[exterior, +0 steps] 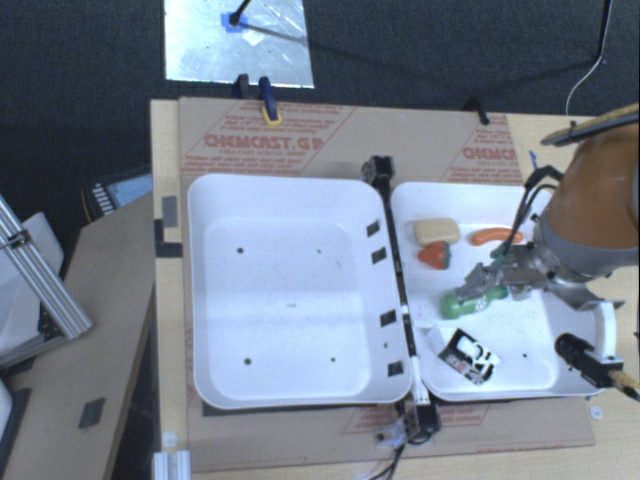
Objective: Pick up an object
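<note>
On the bench (330, 128), the grey-and-orange arm (600, 198) reaches into the right bin (520, 373) — its gripper (490, 283) low over a green object (468, 303). The object lies slantwise, long axis lower-left to upper-right; whether the fingers grasp it cannot be told.

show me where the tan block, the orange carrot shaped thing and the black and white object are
tan block (436, 231), camera view, its top face
orange carrot-shaped thing (489, 236), camera view, its middle
black and white object (467, 355), camera view, its centre
</note>
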Robot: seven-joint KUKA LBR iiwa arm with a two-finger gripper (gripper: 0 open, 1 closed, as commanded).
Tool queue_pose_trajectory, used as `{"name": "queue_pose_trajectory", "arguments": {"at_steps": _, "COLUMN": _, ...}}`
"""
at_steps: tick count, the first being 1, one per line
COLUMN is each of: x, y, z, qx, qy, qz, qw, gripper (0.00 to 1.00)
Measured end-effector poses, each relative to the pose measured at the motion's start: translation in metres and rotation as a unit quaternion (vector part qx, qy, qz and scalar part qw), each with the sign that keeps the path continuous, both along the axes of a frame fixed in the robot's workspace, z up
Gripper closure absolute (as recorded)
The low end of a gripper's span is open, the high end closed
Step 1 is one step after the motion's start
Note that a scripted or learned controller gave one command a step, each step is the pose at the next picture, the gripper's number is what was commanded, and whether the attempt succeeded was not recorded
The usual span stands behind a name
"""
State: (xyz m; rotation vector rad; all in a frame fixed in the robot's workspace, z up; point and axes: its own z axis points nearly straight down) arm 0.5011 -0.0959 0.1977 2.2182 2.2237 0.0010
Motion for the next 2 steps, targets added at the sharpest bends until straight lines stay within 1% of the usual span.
{"name": "queue_pose_trajectory", "arguments": {"at_steps": 1, "x": 0.001, "y": 0.000, "z": 0.011, "qx": -0.0001, "qy": -0.001, "qz": 0.001, "qw": 1.0000, "gripper": 1.00}}
{"name": "queue_pose_trajectory", "arguments": {"at_steps": 2, "x": -0.008, "y": 0.074, "z": 0.118, "qx": 0.0012, "qy": -0.006, "qz": 0.005, "qw": 1.0000, "gripper": 1.00}}
